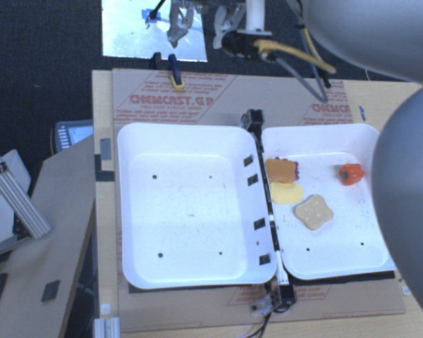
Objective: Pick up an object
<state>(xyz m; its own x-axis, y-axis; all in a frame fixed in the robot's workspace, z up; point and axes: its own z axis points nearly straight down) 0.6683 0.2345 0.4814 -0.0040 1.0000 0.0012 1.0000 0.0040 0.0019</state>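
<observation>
We cannot tell the gripper (197, 21) state; bread slice (313, 212) and tomato (350, 174) lie unpicked, well below it.

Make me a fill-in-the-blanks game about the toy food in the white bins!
1. The toast lies in the ___ bin.
2. The tomato is coloured ___.
3. The yellow slice lies between the toast and the ___.
4. The gripper hangs ___ the bins.

Missing words: right; red; waffle; beyond
</observation>
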